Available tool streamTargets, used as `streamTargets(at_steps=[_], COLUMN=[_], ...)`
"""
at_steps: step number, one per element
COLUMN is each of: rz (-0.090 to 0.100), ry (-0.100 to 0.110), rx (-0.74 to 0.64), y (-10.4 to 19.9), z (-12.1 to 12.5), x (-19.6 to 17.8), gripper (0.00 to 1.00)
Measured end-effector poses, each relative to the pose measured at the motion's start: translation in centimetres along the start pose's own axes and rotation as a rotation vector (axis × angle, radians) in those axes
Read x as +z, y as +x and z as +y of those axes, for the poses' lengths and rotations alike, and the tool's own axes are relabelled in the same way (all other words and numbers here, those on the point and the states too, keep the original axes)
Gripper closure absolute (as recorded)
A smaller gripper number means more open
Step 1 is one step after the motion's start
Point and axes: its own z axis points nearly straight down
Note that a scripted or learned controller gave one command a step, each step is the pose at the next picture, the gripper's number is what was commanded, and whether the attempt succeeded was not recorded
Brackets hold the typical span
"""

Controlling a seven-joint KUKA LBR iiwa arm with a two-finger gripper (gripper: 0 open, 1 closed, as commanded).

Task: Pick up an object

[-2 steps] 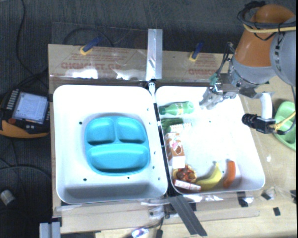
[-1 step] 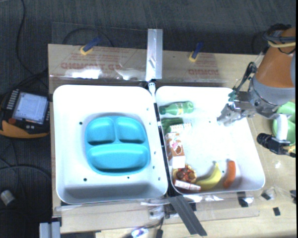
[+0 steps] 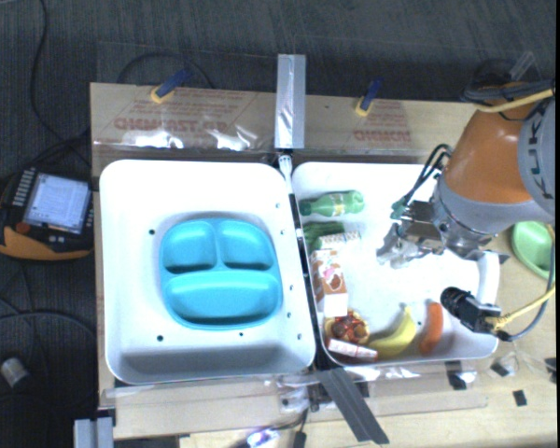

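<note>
1. Camera view: I see the jaws [image 3: 403,246] hanging over bare floor in the right bin [image 3: 383,174], but I cannot tell their state.
2. Nearest thing is the banana [image 3: 395,333], just below them, long axis slanting up-right.
3. The carrot [image 3: 431,328] sits just beside it.

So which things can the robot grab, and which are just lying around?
For the job:
gripper
green bottle
banana
small carton
orange-red piece
right bin

Just lying about:
blue tray in the left bin
handheld device on the floor
</note>
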Motion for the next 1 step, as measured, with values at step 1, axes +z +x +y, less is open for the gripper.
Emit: streamTargets(at_steps=[1], rz=[-0.001], ry=[0.002], rx=[0.176], y=[3.77], z=[-3.45], x=[-0.65], gripper=[1.00])
